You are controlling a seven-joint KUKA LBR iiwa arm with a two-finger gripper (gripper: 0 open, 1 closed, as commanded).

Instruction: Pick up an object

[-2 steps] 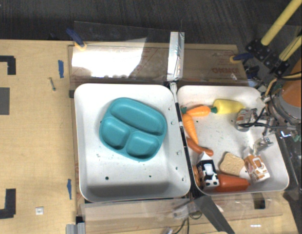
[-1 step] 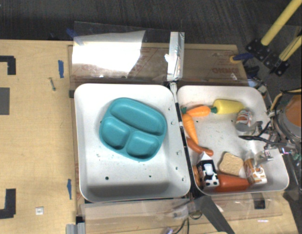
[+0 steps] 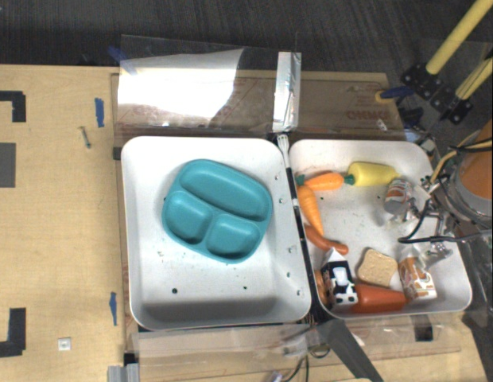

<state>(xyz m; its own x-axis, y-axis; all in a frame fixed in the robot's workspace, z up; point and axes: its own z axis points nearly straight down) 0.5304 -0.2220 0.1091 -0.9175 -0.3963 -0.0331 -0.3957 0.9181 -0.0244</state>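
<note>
Two white bins [image 3: 143, 213]; one teal divided plate [image 3: 217, 208]; two carrots [image 3: 326, 182]; one yellow pepper [image 3: 372, 173]; one bread slice [image 3: 377, 267]; one toy cow [image 3: 339, 283].

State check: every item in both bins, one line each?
teal tray: upright, alone in left bin
carrots: lying by right bin's left wall
yellow corn: lying at back
bread slice: flat
cow toy: standing, front-left corner
gripper: hovering over right bin
</note>
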